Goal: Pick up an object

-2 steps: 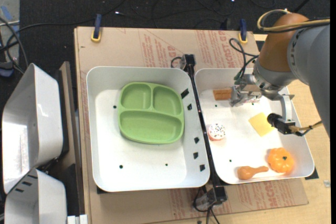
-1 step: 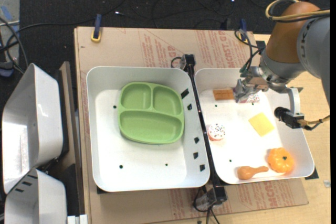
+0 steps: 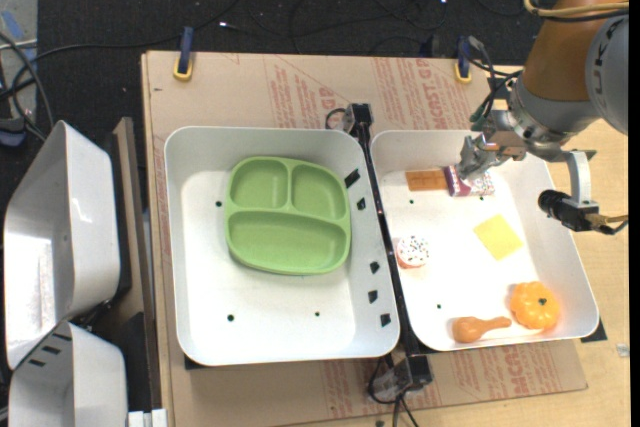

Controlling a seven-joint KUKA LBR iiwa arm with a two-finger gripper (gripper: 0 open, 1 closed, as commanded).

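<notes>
Right bin (image 3: 560, 245) — gripper (image 3: 474, 167) low over pink-patterned item (image 3: 470, 183); grip unclear.

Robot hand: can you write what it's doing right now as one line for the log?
hand low in right bin, by pink-patterned item | nearby: orange block | grip: cannot tell | green divided plate: left bin

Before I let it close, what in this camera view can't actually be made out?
- Gripper: fingers too small and blurred, partly covered by the wrist; open or shut can't be told.
- Pink-and-white item under the gripper: half covered, identity and any contact unclear.
- Orange block: whether it touches that item is unclear.
- Sprinkled donut: too small for detail.
- Arm: cut off by the right edge.
</notes>
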